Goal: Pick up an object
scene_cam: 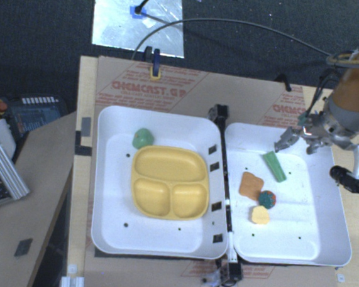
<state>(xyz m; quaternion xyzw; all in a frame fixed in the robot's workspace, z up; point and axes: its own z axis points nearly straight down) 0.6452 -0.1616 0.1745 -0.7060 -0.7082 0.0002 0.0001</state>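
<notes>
White bins [157, 245]; yellow tray [169, 181]; food toys [260, 191]

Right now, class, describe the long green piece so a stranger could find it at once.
Start at the right-hand white bin. Near its far edge, just below the robot's hand, lies a green stick. It is the long, slanted one; its neighbours are short orange, teal and yellow lumps.

Green stick [275, 166], orange piece [250, 185], teal ball [267, 198], yellow disc [260, 215] lie clustered in right bin [327, 248].
</notes>
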